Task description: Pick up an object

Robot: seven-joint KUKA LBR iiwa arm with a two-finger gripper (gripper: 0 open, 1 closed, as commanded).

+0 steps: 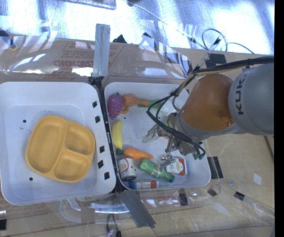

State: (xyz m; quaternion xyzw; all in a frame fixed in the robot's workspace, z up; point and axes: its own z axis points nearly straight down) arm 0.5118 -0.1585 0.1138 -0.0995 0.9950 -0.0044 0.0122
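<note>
My gripper (160, 145) hangs over the middle of the right bin (197, 177), open, with nothing between its fingers. One fingertip (153, 133) points to the bin's centre and the other (167, 157) sits just above a small white and red carton (176, 167). Left of the gripper lie a yellow banana (117, 134) and an orange carrot (138, 154). A green bottle (154, 170) rests below the carrot, beside a small can (126, 168). Purple grapes (115, 105) and an orange vegetable (132, 101) lie at the bin's far side. The arm's orange band hides the bin's right part.
The left bin (14, 98) holds a yellow divided plate (59, 148). A red and white tube (144, 184) lies along the right bin's near wall. Black cables (161, 107) loop from the wrist over the bin. Cardboard and tape border the bins.
</note>
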